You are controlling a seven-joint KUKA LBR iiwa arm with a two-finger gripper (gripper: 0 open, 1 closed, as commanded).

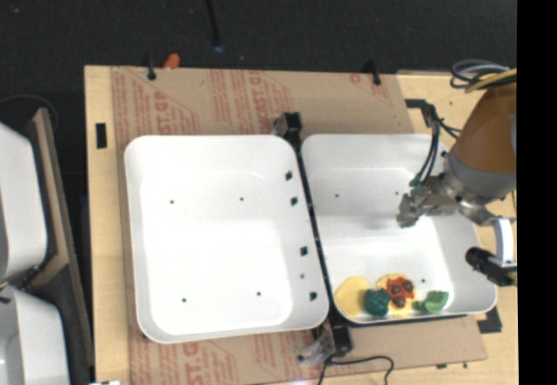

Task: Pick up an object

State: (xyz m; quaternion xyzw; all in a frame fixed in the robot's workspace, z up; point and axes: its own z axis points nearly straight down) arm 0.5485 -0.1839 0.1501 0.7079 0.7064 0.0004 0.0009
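Along the front wall of the right bin (365, 157) lies a small cluster of objects: a pale yellow round piece (351, 293), a dark teal lump (376, 303), a red and orange item (399, 288) and a small green piece (432, 300). My gripper (409, 212) hangs over the right half of that bin, well behind the cluster and apart from it. The grey wrist and orange band (487, 135) rise to the right of it. The view is too coarse to show how the fingers stand.
The left bin (148, 157) sits beside the right one, separated by a black divider with clips (303, 226). Both rest on a brown cardboard sheet (218, 96). Cables trail at the front edge (348, 366) and by the arm (474, 71).
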